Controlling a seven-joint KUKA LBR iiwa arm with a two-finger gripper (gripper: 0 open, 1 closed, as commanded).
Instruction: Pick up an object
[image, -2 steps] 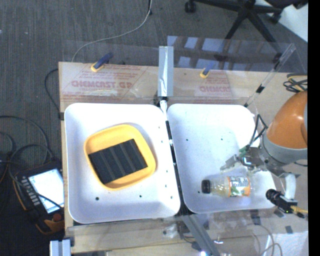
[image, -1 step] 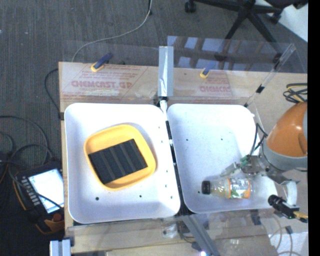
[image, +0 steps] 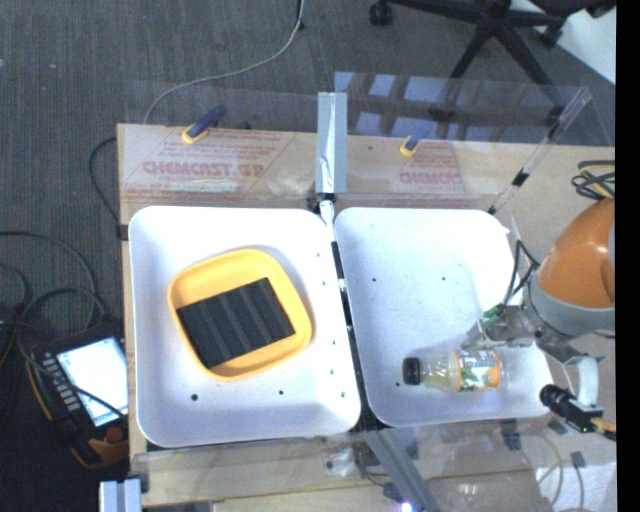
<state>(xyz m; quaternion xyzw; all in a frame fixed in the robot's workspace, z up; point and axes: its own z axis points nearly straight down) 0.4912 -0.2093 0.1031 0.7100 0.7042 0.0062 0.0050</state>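
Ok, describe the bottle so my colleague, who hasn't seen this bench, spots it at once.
Look at the right-hand white bin, nearer the arm. Along its near edge a small clear plastic bottle lies on its side, black cap pointing toward the left bin. Unlike the yellow dish there, it is see-through with an orange-green label.

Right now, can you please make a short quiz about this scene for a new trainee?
1. True or false: the bottle lies on its side in the right bin.
2. What holds the dark ridged slab in the left bin?
A. a blue bowl
B. a yellow dish
C. a metal tray
3. The bottle's cap points toward the ____ bin.

Key: 1 true; 2 B; 3 left.
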